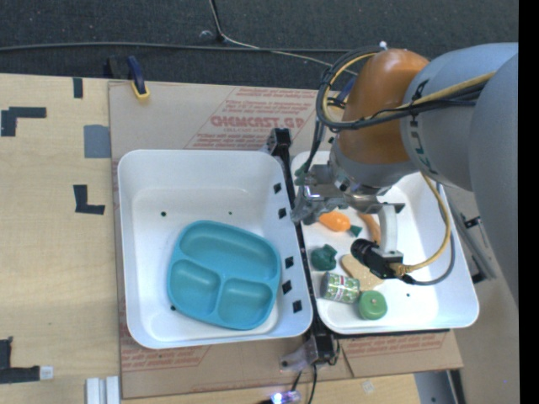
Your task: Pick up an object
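Note:
My gripper [322, 199] hangs low over the far left part of the right bin [450, 305], under the orange wrist band. Just below it lies a small orange object [335, 221], very near the gripper. Further toward the front lie a dark green toy [322, 257], a beige stick [360, 272], a green-labelled can [340, 289] on its side and a round green object [371, 306]. A white piece [390, 230] lies to the right of the orange object. The arm hides the bin's far side.
The left bin [143, 183] holds a blue divided plate [223, 273]. The wall between the two bins [296, 251] runs just left of the gripper. A black cable fitting [373, 257] hangs from the arm over the right bin.

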`<action>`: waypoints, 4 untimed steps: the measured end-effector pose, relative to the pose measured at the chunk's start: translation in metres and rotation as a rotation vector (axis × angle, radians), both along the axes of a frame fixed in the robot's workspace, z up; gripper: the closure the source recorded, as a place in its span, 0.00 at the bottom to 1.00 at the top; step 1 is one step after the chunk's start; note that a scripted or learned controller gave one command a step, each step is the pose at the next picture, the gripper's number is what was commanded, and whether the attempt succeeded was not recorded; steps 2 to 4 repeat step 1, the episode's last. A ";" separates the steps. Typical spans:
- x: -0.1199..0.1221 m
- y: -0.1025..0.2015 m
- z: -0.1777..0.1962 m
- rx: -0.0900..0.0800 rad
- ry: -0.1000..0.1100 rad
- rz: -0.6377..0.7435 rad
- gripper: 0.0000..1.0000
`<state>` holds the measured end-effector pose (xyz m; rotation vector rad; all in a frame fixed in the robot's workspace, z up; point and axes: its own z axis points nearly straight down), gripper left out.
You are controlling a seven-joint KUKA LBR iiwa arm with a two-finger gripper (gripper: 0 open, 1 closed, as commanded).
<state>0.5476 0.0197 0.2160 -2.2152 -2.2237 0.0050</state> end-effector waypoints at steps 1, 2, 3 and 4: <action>-0.018 0.041 0.008 0.001 -0.001 0.002 1.00; -0.018 0.041 0.008 0.001 -0.001 0.002 1.00; -0.018 0.041 0.008 0.001 -0.001 0.002 1.00; -0.018 0.041 0.008 0.001 -0.001 0.002 1.00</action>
